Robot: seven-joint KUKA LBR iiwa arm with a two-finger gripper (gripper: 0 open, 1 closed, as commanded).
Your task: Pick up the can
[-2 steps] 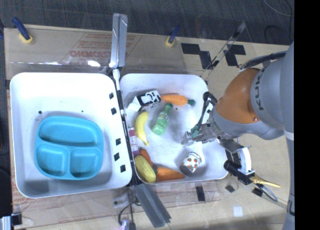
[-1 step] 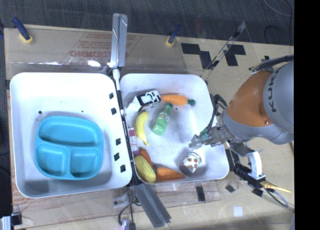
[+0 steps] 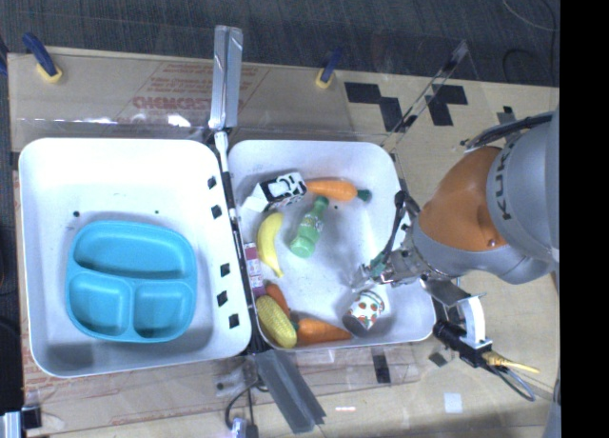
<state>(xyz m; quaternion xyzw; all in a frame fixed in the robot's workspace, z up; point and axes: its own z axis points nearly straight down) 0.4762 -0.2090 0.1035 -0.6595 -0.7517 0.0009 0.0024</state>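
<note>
Claw state unclear, just above the can; its label unreadable.

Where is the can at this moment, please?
In the camera view the can lies in the right bin, near its lower right corner, just right of a carrot and below the pincer.
</note>
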